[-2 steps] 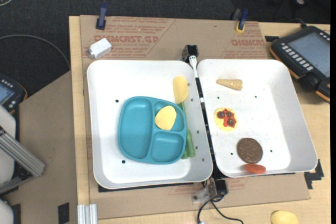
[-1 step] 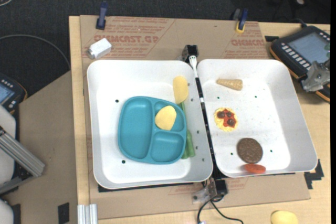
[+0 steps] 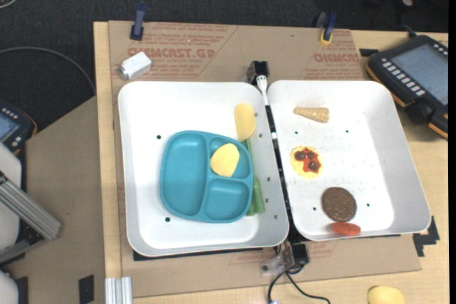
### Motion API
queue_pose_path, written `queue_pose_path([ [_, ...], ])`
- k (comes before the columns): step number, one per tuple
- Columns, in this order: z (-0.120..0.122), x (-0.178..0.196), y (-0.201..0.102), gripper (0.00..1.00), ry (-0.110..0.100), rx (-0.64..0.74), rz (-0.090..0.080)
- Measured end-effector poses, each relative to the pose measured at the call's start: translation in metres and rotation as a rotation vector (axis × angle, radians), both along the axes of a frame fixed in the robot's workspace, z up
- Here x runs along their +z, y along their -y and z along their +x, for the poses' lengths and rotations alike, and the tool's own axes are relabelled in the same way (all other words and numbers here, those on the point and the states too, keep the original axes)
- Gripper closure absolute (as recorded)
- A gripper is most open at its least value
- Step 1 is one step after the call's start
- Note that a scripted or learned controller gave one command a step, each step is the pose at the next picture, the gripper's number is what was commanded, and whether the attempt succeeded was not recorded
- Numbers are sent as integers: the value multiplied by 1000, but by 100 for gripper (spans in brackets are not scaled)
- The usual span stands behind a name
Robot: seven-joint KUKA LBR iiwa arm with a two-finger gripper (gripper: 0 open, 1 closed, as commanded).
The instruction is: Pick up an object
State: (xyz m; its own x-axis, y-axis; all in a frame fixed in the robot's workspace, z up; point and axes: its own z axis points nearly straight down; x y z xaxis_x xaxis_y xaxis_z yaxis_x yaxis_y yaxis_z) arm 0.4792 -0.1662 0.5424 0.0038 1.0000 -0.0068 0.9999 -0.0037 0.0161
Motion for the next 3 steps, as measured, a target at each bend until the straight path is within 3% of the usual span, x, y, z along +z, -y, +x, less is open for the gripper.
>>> queue_pose_path([
  [1, 0, -106, -8, 100, -26, 3, 9],
  [2, 0, -1, 33, 100, -2, 0, 0],
  [3, -1, -133, 15, 100, -29, 4, 11],
])
